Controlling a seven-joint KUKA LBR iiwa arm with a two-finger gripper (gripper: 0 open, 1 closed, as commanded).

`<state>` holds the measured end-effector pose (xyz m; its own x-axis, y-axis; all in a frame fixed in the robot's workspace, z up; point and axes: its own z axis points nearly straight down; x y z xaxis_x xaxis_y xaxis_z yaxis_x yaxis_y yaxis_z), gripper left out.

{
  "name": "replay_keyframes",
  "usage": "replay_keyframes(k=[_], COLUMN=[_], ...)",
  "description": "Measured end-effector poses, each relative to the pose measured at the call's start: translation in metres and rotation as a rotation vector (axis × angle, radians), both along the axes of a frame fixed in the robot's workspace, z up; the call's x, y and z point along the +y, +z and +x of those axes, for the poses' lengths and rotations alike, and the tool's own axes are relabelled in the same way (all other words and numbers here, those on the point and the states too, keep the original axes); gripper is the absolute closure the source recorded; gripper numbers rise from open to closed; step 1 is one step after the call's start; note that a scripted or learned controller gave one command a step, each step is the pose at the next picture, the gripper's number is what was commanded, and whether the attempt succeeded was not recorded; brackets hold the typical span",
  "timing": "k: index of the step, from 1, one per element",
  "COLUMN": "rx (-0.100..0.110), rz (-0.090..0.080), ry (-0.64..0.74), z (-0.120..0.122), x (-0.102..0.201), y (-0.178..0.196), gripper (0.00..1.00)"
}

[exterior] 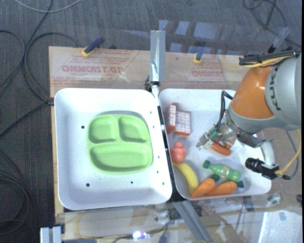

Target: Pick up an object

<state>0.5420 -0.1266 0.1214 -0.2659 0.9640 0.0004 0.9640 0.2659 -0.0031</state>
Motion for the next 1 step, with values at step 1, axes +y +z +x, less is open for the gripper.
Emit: replay_keyframes(k=[1], rx=[0.000], rz=[0.000], ry=[0.000], z=[-0.0001], x=[0.0000], y=[-0.0001], gripper=[0.00])
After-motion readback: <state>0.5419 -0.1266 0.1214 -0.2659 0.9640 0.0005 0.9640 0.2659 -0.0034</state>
